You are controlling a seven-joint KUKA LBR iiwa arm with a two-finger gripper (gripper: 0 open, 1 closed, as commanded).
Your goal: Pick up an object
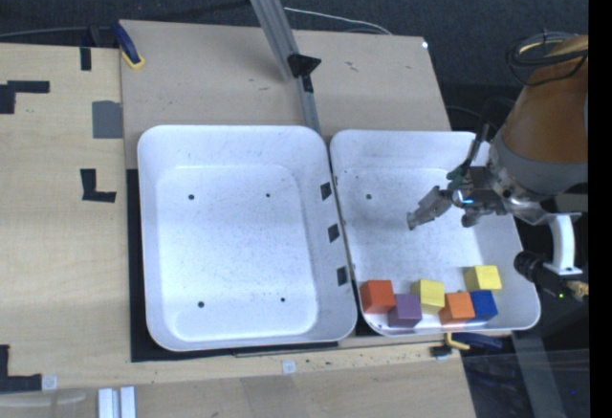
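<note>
Coloured blocks (430, 297) sit along the near edge of the right bin (382, 158); I read them as light, rigid and easy to pinch across flat sides. My gripper (421, 215) hangs mid-bin, well apart from them. Can't tell finger opening; I see nothing held.

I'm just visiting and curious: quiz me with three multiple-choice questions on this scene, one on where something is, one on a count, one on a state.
1. Where do the blocks lie?
A. left bin
B. right bin's near edge
C. bare bench

2. How many yellow blocks?
A. one
B. two
C. four

3. The gripper is:
A. above the right bin's floor, away from the blocks
B. over the left bin
C. down among the blocks

Answers: 1 B, they cluster along the right bin front; 2 B, yellow blocks; 3 A, the gripper sits mid-bin.
</note>
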